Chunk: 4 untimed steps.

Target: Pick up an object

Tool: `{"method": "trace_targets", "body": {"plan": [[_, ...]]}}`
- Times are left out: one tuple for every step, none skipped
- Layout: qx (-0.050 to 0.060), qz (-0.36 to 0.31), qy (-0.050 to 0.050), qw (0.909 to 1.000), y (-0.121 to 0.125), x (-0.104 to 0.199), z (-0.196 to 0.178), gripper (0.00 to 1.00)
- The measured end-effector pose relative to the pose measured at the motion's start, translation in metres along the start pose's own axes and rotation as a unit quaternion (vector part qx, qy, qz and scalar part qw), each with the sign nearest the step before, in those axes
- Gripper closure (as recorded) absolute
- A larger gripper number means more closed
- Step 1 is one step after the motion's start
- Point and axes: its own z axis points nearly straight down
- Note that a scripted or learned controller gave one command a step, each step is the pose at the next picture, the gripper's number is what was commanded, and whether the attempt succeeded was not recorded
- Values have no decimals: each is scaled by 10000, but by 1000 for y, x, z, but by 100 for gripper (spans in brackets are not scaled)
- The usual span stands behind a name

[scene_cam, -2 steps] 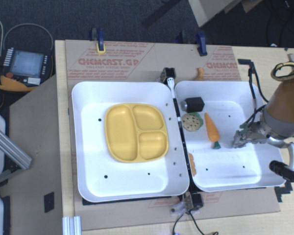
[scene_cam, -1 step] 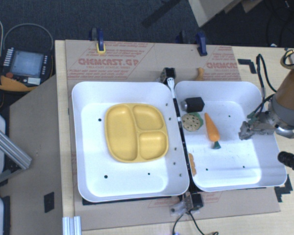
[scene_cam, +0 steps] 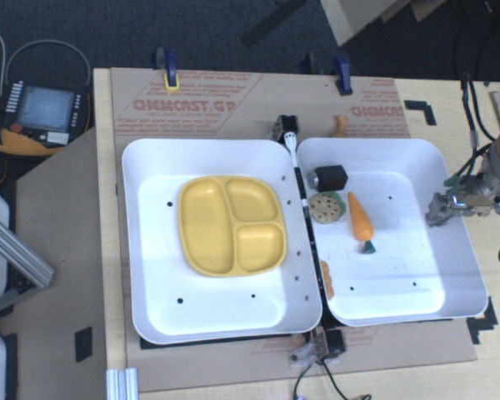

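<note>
In the right bin (scene_cam: 417,294) lie an orange carrot (scene_cam: 361,216) with a green tip, a round tan cookie-like disc (scene_cam: 325,207) and a small black block (scene_cam: 329,177), all near the bin's left side. My gripper (scene_cam: 447,206) hangs at the right bin's right rim, well to the right of the carrot and apart from every object. Its tips are small and blurred here. Nothing shows between them.
The left bin (scene_cam: 150,307) holds a yellow three-compartment plate (scene_cam: 232,224). A small orange piece (scene_cam: 326,278) lies on the divider between the bins. Clamps (scene_cam: 171,71) sit at the bench's far edge, and a pendant screen (scene_cam: 42,107) stands at left.
</note>
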Motion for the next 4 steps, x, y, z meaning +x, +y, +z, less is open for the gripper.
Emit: {"method": "trace_targets", "body": {"plan": [[-13,-4,-2,10000,2,-1,-54,100],[7,-27,14,10000,18,55,-59,100],[9,-25,14,10000,27,102,-65,100],[45,-29,32,10000,34,157,-49,100]]}}
